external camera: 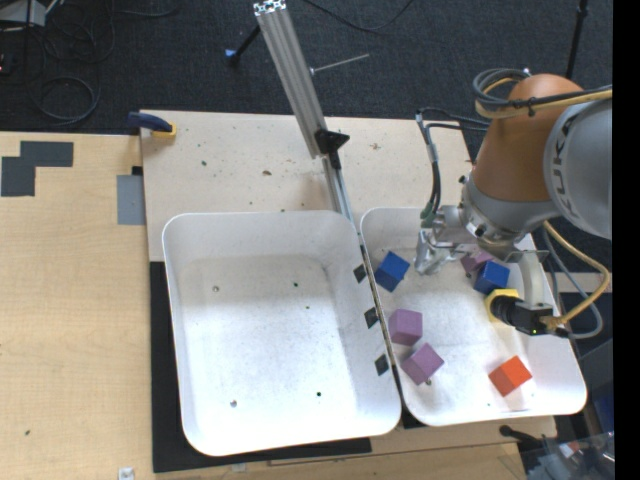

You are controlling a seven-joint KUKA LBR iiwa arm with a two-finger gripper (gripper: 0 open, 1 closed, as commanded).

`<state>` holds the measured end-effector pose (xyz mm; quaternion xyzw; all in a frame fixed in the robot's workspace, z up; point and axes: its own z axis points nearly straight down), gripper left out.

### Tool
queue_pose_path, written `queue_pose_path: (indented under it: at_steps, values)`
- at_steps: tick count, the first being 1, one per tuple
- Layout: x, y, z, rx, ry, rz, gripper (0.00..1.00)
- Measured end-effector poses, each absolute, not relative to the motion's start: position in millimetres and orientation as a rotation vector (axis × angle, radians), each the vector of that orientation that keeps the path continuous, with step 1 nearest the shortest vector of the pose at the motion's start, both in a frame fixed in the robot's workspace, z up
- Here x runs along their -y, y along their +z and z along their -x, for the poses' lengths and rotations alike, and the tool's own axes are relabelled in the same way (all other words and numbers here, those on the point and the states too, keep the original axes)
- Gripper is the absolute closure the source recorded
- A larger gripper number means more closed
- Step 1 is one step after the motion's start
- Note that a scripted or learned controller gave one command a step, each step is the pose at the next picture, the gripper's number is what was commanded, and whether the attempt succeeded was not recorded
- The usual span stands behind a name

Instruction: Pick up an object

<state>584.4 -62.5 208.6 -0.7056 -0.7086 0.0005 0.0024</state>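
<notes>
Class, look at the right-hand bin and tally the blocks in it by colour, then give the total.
Blue blocks: 2
Purple blocks: 2, plus a purplish one partly hidden by the gripper, so 3
Orange blocks: 1
Total: 6

Even bright light, soft shadows, sharp

White bins (pixel 190 268), two blue cubes (pixel 392 269), two purple cubes (pixel 405 325), orange cube (pixel 511 376), pale wooden bench (pixel 60 298)
</notes>
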Motion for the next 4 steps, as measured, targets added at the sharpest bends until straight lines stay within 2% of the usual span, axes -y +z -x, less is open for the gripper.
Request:
queue_pose_path:
  at_steps: [1,2,3,4]
  values:
    - [8.9,204.6,-587.6,2.224,0.002,2.212,1.0]
    - [-39.3,206.6,-582.6,2.223,0.003,2.212,1.0]
    - [-94.7,224.6,-577.4,2.225,0.0,2.213,1.0]
    - [-95.5,223.6,-584.6,2.224,0.003,2.216,1.0]
